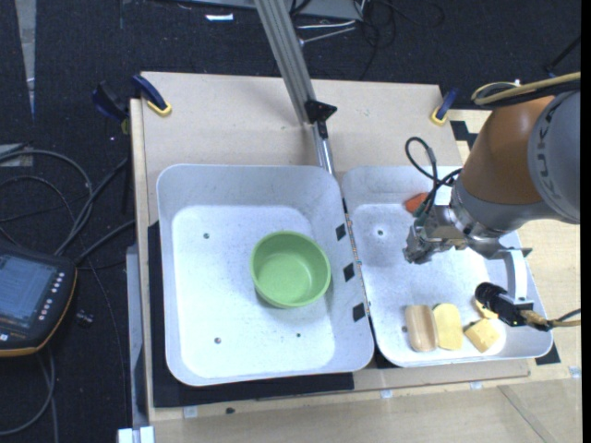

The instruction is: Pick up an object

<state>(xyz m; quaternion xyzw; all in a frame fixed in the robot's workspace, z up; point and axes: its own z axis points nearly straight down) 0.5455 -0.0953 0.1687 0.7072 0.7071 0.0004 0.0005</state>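
My gripper [418, 248] hangs over the middle of the right bin [383, 221], pointing down at its floor. Nothing shows in its grasp. Just behind it an orange object [416, 201] peeks out, partly hidden by the wrist. Along the bin's front edge lie a tan oblong piece [420, 328], a pale yellow block [448, 326] beside it, and a small yellow wedge [484, 336] further right. They lie well in front of the gripper, apart from it.
A green bowl [291, 268] stands upright in the middle of the left bin [199, 233]. A slanted metal pole [288, 49] rises behind the bins. The bulky grey and orange arm [522, 160] covers the right bin's far right side.
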